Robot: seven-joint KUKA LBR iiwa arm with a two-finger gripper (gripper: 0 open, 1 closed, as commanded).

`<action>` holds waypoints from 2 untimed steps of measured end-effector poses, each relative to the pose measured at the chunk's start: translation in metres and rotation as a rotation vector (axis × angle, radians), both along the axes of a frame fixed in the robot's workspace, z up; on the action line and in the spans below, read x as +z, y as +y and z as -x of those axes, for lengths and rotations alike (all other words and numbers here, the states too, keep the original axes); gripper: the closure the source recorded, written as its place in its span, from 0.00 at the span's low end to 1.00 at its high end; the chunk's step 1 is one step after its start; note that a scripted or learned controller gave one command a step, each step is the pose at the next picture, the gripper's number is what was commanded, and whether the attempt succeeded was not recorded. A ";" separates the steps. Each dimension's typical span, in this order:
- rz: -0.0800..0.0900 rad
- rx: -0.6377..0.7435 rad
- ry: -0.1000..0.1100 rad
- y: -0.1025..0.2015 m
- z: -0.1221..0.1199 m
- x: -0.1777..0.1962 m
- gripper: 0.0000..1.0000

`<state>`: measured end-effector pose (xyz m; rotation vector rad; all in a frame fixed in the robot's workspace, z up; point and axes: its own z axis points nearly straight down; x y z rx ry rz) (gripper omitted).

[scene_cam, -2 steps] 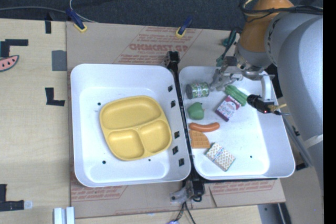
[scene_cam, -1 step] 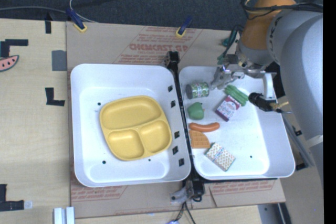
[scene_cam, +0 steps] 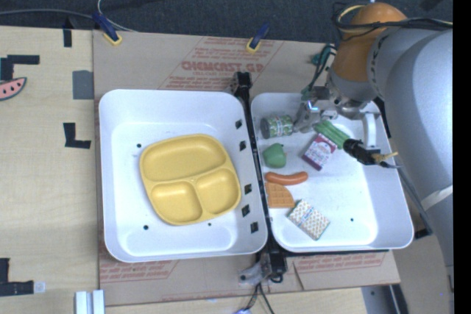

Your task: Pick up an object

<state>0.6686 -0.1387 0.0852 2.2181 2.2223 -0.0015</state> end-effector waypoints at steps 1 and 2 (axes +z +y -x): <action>0.001 0.001 0.000 0.000 0.000 0.010 1.00; 0.002 0.002 0.001 0.000 0.000 0.019 1.00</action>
